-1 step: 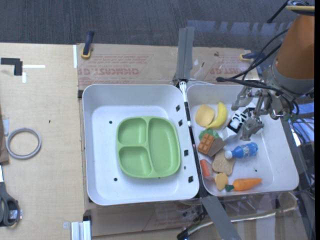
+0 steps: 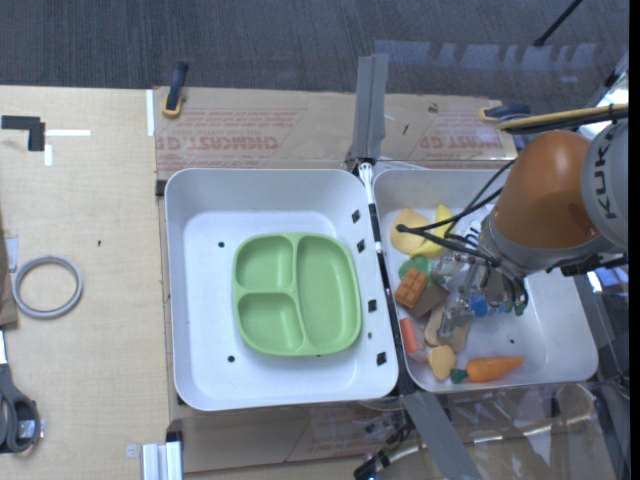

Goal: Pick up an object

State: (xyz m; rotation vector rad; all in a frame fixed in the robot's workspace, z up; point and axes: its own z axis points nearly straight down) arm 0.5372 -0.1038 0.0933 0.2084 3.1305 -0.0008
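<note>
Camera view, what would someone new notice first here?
A green divided plate sits alone in the middle of the left bin. The grey arm with its orange band reaches into the right bin, low over a jumble of toy food including a carrot near the front.

Left bin (image 2: 190, 298): green divided tray (image 2: 298, 293) is taking up the middle, leaving a bare white margin all round it for passing. Right bin (image 2: 575, 353): toys are crowding its left half (waffle (image 2: 411, 289), yellow piece (image 2: 417, 230), potato (image 2: 442, 361), carrot (image 2: 490, 368) all close together), and the arm (image 2: 545, 203) with the hand (image 2: 458, 313) is hanging over them. Its right floor is lying open.
</note>
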